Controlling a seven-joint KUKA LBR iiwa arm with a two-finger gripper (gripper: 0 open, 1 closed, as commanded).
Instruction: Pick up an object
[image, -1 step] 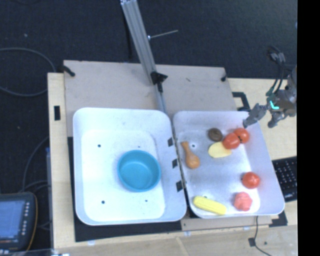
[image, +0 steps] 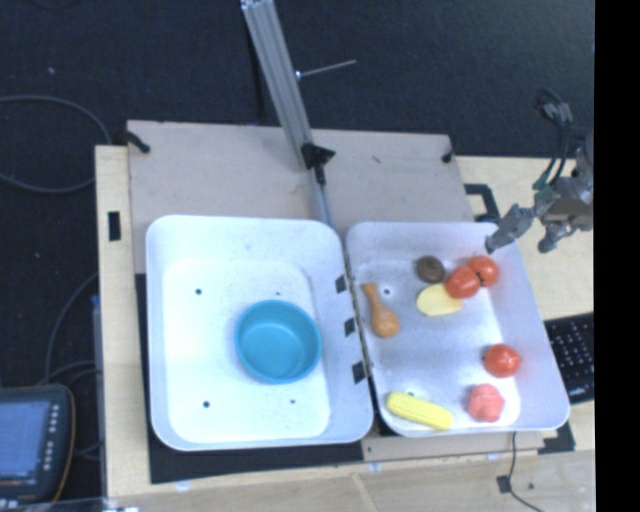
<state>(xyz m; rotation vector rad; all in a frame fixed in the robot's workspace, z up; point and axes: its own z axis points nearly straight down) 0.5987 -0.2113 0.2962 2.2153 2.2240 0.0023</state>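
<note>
My gripper (image: 527, 238) hovers at the upper right corner of the right bin (image: 400, 238), open, with nothing between its fingers. Just left of and below it lie two red tomatoes (image: 470, 278), a brown ball (image: 430, 268) and a pale yellow piece (image: 438, 301). A tan gourd-shaped toy (image: 380, 313) rests near the bin's left wall. Another red tomato (image: 502, 359), a pink-red object (image: 486, 402) and a yellow corn-like piece (image: 420, 410) lie toward the bin's front.
The left bin (image: 190, 260) holds a blue bowl (image: 278, 341). A metal pole (image: 285, 85) slants up from between the bins at the back. A keyboard (image: 570, 350) sits right of the right bin.
</note>
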